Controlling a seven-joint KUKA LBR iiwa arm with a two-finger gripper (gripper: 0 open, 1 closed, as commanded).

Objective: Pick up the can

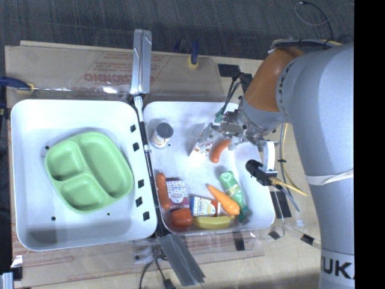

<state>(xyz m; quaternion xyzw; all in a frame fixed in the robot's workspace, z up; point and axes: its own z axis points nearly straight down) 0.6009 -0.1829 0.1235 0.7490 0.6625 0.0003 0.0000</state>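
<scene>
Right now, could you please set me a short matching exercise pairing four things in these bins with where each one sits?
Things:
1. can
2. green divided plate
3. banana
4. green bottle

Places:
A. in the left bin
B. along the right bin's near edge
C. upright in the right bin's far left corner, by the divider
D. on the right bin's right side, beside the carrot

Pairs: 1-C, 2-A, 3-B, 4-D

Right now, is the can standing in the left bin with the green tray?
No, the can stands upright in the right bin, near its upper left corner.
</scene>
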